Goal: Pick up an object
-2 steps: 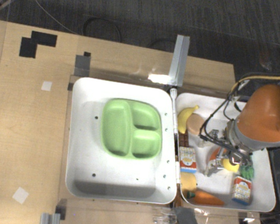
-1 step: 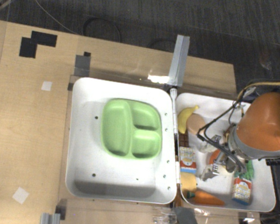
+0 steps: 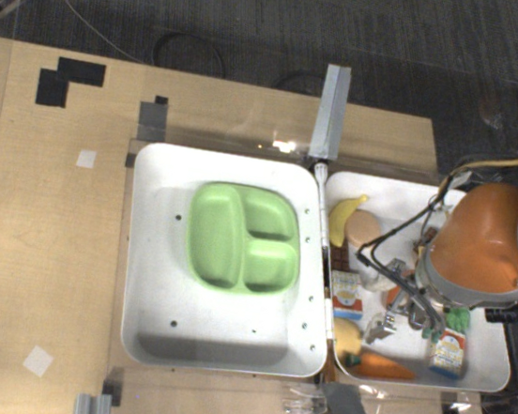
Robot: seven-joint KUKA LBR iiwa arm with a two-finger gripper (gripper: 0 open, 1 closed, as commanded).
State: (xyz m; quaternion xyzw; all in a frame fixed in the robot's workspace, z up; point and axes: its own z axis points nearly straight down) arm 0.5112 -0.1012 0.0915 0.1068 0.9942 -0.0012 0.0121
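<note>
Left bin (image 3: 144, 328): one green divided tray (image 3: 241, 237), three compartments, lying slightly toward 12 o'clock of centre; white floor bare on all sides, widest toward 6 o'clock.

Right bin (image 3: 492, 374): banana (image 3: 343, 217) at 10 o'clock against the dividing wall, tan round lid or cup (image 3: 363, 230) touching it; small printed carton (image 3: 347, 293) at 9 o'clock; yellow round fruit (image 3: 346, 334) and carrot (image 3: 387, 368) along the 6 o'clock edge; second carton (image 3: 446, 354) toward 5 o'clock.

Tool (image 3: 385, 324): low over the bin's middle, just above the carrot (how far its fingers are apart cannot be told; nothing seen between them). The arm (image 3: 486, 241) covers the 3 o'clock half.

Tabletop (image 3: 36, 248): open toward 9 o'clock.
</note>
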